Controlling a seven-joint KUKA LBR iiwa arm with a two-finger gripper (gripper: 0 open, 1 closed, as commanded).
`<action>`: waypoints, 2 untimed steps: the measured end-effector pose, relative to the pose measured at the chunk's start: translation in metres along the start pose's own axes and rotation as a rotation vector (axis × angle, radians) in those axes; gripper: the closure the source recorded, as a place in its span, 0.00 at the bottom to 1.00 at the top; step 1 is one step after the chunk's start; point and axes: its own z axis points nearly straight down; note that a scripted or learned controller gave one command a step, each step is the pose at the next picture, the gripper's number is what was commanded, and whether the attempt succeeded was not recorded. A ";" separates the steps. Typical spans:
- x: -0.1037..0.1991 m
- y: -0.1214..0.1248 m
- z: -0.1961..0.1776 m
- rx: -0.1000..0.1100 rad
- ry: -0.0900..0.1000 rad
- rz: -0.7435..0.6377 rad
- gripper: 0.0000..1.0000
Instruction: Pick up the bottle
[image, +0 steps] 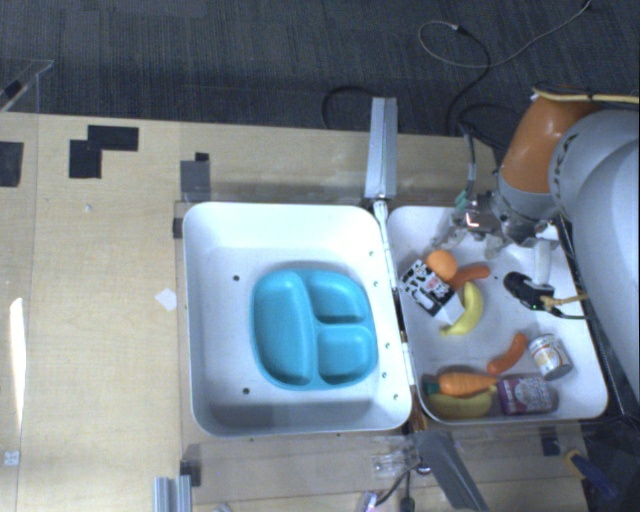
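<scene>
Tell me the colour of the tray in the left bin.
Light blue tray, seen in the camera view.

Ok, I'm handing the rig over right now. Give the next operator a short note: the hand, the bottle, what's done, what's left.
Hand: at the far edge of the right bin, above the orange; nothing visible in it.
Bottle: lying on its side in the near corner of the right bin, beside the can and the carrot.
Left bin: holds a blue divided tray.
Done: nothing yet.
Left: move to the bottle, grasp, lift.
</scene>
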 end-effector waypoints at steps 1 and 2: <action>-0.060 0.005 -0.001 -0.001 0.000 0.052 0.00; -0.030 -0.029 -0.024 0.002 0.001 0.111 0.00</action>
